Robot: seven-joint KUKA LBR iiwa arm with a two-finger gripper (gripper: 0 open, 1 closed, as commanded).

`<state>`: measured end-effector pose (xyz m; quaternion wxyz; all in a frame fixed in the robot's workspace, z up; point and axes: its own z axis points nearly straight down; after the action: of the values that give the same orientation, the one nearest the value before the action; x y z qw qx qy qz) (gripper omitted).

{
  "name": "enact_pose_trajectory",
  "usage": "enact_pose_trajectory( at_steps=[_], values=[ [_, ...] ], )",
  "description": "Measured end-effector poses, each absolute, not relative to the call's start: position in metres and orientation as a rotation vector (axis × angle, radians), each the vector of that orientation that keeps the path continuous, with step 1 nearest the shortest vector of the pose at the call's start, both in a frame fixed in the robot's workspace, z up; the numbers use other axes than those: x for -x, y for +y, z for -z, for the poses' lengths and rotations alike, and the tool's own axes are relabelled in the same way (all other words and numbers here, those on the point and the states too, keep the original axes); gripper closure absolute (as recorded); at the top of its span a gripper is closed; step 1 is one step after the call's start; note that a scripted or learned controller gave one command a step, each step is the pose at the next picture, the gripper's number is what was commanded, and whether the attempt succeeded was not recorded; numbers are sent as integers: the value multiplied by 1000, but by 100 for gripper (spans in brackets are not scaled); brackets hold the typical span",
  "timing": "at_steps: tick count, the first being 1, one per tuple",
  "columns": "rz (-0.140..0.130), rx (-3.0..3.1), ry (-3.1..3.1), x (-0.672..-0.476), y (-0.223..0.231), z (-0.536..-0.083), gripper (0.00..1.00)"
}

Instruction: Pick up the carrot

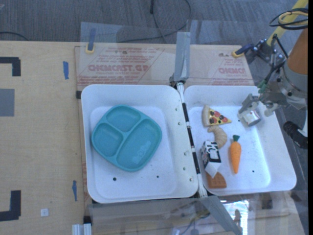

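Observation:
The carrot (235,154) is orange with a green top and lies lengthwise in the middle of the right bin (274,175), green end pointing away from the front edge. My gripper (251,114) hangs over the bin's far right part, up and to the right of the carrot and apart from it. Nothing shows between its fingers.
In the right bin, left of the carrot, lie a pizza slice (214,116), a beige piece (219,136), a black-and-white carton (212,156) and an orange-brown wedge (216,180). The left bin (98,185) holds a teal divided plate (126,136). Cables (293,18) hang at the top right.

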<state>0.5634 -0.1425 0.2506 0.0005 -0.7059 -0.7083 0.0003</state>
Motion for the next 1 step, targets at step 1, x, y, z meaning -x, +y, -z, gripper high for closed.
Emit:
enact_pose_trajectory(
  at_steps=[1],
  values=[
    [1,1902,-2500,-491,-157,-112,0]
  ],
)
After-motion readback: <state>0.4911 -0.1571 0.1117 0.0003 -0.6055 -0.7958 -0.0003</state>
